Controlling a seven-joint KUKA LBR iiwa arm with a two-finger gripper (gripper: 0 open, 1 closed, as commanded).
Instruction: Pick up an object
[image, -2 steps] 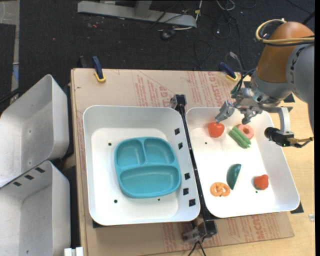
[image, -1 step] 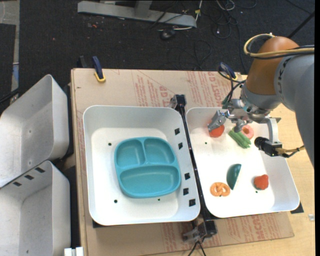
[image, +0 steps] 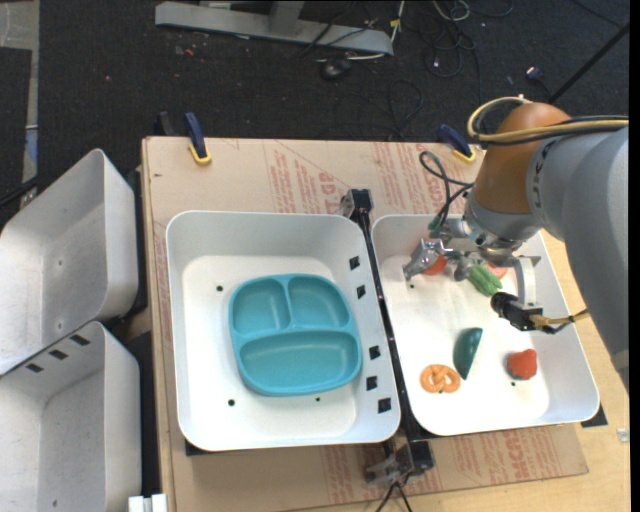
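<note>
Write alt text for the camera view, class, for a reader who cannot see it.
A grey robot arm with an orange band reaches into the right-hand shallow white bin, which holds an orange pretzel-shaped toy, a dark teal leaf-shaped piece, a small red object and a green piece. The left-hand white bin holds a teal three-compartment plastic tray.

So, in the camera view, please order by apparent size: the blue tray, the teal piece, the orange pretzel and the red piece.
1. Blue tray, by far the largest.
2. Teal piece.
3. Orange pretzel and red piece look alike; I cannot rank them.
</note>
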